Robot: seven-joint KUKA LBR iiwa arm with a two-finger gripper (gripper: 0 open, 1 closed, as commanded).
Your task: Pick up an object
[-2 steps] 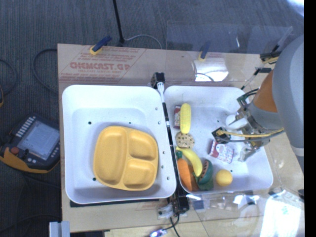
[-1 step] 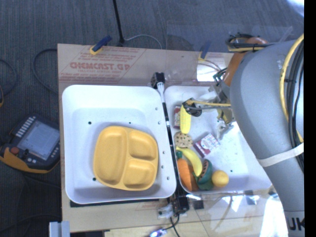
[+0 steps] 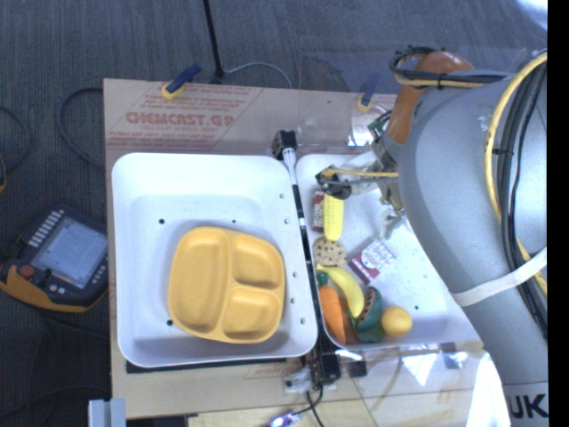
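Observation:
The right bin (image 3: 418,278) holds a corn cob (image 3: 332,216) at its left wall, with a round cookie (image 3: 330,253) just below it. Nearer the front lie a banana (image 3: 348,287), a carrot (image 3: 332,314), a green piece (image 3: 371,308) and a lemon (image 3: 396,321). A small red and white packet (image 3: 373,258) lies mid-bin. My gripper (image 3: 388,210) hangs over the back part of this bin, right of the corn and above the packet. Nothing shows between its tips, and the grey arm hides the bin's right side.
The left bin (image 3: 142,203) holds a yellow divided plate (image 3: 227,283). A black divider strip (image 3: 300,229) runs between the bins. A teach pendant (image 3: 58,256) lies on the floor at the left. The bulky arm (image 3: 480,194) covers the right.

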